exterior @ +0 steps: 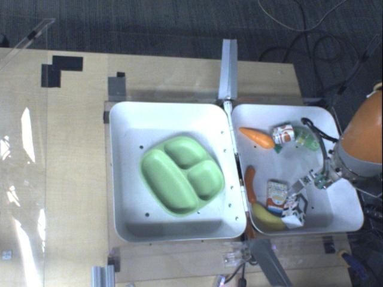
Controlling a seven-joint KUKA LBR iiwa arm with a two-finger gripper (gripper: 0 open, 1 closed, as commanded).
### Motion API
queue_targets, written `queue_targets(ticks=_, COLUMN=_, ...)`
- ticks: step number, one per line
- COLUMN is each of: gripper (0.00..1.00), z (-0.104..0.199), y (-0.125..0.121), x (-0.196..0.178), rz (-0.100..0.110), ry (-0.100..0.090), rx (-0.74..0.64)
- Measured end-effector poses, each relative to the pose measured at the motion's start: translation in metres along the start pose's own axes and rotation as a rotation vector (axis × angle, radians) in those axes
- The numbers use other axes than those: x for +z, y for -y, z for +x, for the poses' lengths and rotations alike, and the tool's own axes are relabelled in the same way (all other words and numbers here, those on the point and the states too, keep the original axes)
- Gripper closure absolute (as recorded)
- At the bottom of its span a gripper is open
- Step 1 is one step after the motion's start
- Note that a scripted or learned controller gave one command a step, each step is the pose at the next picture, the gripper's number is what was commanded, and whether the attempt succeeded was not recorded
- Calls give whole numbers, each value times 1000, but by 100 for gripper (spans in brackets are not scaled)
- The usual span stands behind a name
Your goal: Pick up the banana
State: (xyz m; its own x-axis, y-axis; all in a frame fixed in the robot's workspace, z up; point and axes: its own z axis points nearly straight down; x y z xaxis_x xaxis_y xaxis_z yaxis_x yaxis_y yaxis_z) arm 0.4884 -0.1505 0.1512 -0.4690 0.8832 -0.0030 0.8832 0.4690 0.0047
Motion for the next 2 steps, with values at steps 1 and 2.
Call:
queue_targets(ticks=1, gripper=0, z=25, y=-15, x=-80, rz=-5, ry=5, rx=-379)
queue_targets(ticks=2, gripper=0, z=116, y=-62, x=-37, rz=-1, ry=-1, rx=-383)
